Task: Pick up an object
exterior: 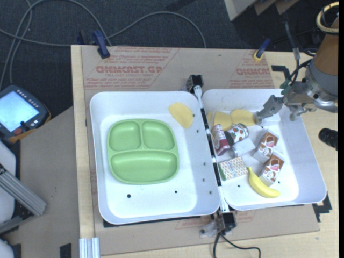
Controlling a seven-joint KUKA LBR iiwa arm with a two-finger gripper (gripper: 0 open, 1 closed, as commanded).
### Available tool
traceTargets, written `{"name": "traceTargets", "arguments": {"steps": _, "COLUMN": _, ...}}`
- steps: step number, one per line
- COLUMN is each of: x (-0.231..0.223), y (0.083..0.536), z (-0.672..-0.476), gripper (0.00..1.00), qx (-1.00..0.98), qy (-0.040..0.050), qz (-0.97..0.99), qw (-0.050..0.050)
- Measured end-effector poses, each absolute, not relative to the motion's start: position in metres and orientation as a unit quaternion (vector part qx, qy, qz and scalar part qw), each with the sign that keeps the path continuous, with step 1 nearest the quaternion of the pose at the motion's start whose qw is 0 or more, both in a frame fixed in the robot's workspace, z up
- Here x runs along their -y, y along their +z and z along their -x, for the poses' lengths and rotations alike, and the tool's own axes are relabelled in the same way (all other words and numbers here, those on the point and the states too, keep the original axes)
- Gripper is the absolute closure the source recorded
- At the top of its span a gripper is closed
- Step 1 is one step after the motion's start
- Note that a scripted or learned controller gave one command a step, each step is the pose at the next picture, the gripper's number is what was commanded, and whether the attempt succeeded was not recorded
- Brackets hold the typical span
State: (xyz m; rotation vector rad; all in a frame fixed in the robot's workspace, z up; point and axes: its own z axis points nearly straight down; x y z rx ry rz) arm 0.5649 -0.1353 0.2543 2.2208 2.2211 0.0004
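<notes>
Counting across the bench [134, 71], there are two white bins: the left bin [107, 104] holds one green divided plate [143, 150] with three compartments and one pale yellow piece [181, 115] lying near its upper right corner, just beside the shared rim. The right bin [309, 168] is more crowded: two pale yellow pieces [232, 117] at its upper left, one small can [219, 138] lying against the shared rim, one cup-like packet [239, 131] touching it, one patterned carton [233, 169] below them, two brown-and-white cartons [270, 155] set one below the other, and one banana [262, 185] near the bottom edge. The gripper [267, 112] hangs over the upper part of the right bin, just beside the yellow pieces, and whether its jaws are apart or together cannot be told. Nothing is seen between them. Open floor in the right bin lies along its right side and far corner; the left bin has bare room around the plate, widest at its right and bottom. Two clamps [100, 42] pin the bench's far edge.
</notes>
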Motion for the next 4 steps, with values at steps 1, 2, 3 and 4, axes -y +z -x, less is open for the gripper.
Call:
{"name": "traceTargets", "arguments": {"steps": 1, "x": 0.193, "y": 0.104, "z": -0.555, "gripper": 0.0, "qx": -0.707, "qy": -0.001, "qz": -0.708, "qw": -0.001}}
{"name": "traceTargets", "arguments": {"steps": 2, "x": 0.158, "y": 0.094, "z": -0.508, "gripper": 0.0, "qx": -0.704, "qy": 0.0058, "qz": -0.71, "qw": 0.015}}
{"name": "traceTargets", "arguments": {"steps": 3, "x": 0.139, "y": 0.093, "z": -0.57, "gripper": 0.0, "qx": -0.706, "qy": 0.0044, "qz": -0.708, "qw": 0.009}}
{"name": "traceTargets", "arguments": {"steps": 4, "x": 0.131, "y": 0.093, "z": -0.638, "gripper": 0.0, "qx": -0.705, "qy": -0.0029, "qz": -0.709, "qw": 0.01}}
